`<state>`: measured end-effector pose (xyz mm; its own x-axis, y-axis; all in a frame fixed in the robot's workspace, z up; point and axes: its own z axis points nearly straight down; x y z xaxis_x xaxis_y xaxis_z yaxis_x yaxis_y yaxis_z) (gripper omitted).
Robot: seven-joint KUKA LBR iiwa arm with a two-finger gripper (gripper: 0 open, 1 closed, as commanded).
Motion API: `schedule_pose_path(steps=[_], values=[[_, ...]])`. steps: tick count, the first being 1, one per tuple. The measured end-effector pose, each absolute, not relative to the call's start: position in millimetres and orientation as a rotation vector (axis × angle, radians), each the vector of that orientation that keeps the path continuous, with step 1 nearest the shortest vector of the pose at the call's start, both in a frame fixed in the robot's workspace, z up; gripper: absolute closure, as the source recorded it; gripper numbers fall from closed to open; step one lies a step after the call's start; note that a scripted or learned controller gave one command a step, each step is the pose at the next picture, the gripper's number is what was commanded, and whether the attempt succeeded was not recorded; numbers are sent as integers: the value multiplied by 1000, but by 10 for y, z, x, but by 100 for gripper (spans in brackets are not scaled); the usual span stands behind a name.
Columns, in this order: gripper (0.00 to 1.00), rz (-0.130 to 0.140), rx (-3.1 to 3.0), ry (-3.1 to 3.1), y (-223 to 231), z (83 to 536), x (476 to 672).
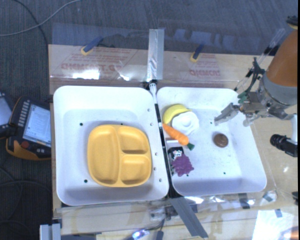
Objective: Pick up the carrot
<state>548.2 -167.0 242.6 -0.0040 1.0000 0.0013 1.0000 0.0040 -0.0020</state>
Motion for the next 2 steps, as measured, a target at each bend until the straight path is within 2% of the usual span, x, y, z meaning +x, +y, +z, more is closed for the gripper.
schedule_pose_path(steps=[1,2], values=[[0,1,-2130,-2311,-2042,3241,5709],[0,-1,-1891,-2505,-1647,1379,5469]])
